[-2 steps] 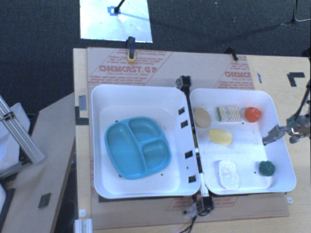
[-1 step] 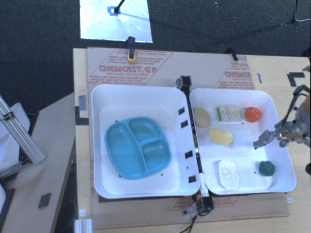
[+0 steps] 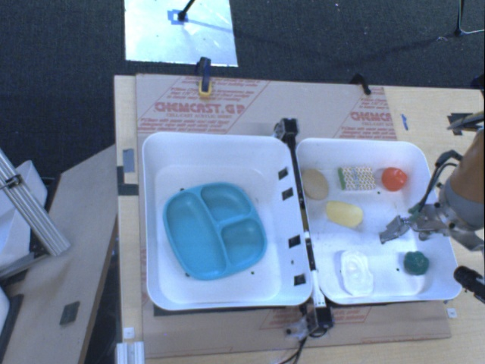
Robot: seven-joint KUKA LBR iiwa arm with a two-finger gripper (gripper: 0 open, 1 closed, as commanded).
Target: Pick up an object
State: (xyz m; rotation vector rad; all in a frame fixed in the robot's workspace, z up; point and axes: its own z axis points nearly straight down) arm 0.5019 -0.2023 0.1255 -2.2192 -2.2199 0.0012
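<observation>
A white object [image 3: 356,271] and a dark green piece [image 3: 415,262] lie at the near edge of the right bin [image 3: 364,152]. The gripper [image 3: 403,229], spread wide and holding nothing, hovers above them. Descending between them, it could close on nothing or nudge the green piece aside.

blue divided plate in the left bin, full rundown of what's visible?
The blue divided plate is light turquoise, looks like smooth plastic, and has a rounded-rectangle outline with three compartments: one long one on the camera view's left and two smaller ones on the right. It lies flat, right side up, turned slightly askew, near the middle of the left bin. Only the bin floor touches it.
</observation>
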